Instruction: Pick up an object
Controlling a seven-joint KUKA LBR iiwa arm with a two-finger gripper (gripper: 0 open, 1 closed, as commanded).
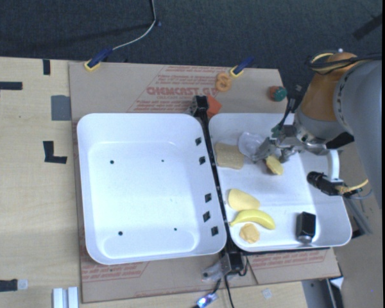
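Camera view: I see the gripper (274, 151) low over the upper middle of the right white bin (324, 201). I cannot tell its state. A small yellow chunk (274, 166) lies just below it; contact unclear. A clear crumpled plastic piece (249, 142) sits just to its left, a tan rectangular sponge (229, 156) further left. Near the front wall: yellow lemon-shaped piece (242, 199), yellow banana (255, 219), orange round piece (249, 234), black rectangular block (305, 226).
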